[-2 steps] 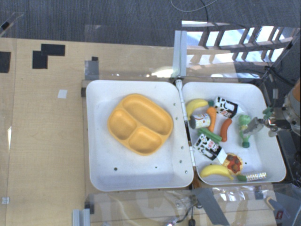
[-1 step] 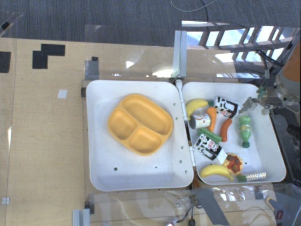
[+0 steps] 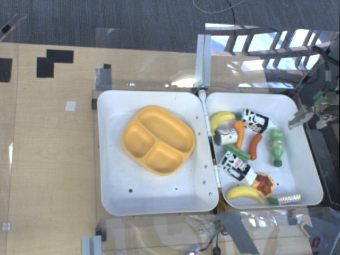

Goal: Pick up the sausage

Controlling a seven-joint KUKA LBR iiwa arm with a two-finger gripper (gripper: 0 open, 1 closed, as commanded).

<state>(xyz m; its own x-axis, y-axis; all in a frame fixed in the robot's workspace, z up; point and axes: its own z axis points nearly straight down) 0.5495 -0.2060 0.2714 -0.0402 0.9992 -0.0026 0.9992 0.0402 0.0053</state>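
The sausage (image 3: pixel 255 145) lies in the right bin (image 3: pixel 297 158) — between a carrot (image 3: pixel 240 134) and a green bottle (image 3: pixel 275 147). The gripper (image 3: pixel 311 116) sits at the bin's right rim, well apart from it.

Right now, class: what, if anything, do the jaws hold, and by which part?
Nothing is held. The gripper sits at the right bin's edge, apart from the sausage.

Pincer (image 3: pixel 308 116) fingers blurred at right edge.
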